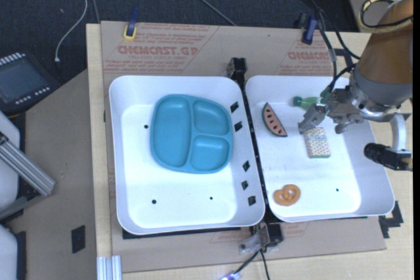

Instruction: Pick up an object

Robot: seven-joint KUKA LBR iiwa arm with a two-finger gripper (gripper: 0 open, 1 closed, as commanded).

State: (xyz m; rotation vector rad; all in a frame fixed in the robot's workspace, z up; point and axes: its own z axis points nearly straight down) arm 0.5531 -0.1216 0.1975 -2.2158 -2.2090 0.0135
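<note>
From above, we see two white bins side by side on a bench: the left bin [125, 141] holds a blue divided plate [191, 133] near its middle, and the right bin [354, 197] holds the small things. A watermelon-slice toy [274, 120] lies near the right bin's left wall, its long axis running from far-left to near-right. A pretzel [287, 194] sits by that bin's near left corner, well apart from the rest. A small speckled block [318, 142] lies near the bin's middle, its long axis running roughly far to near. The gripper [326, 120] hangs just above the block's far end, its grey fingers [310, 120] spread, with nothing between them. A green object [304, 101] by the far wall is partly hidden behind the gripper and hard to make out. The arm [387, 56] is cut off at the right edge.
</note>
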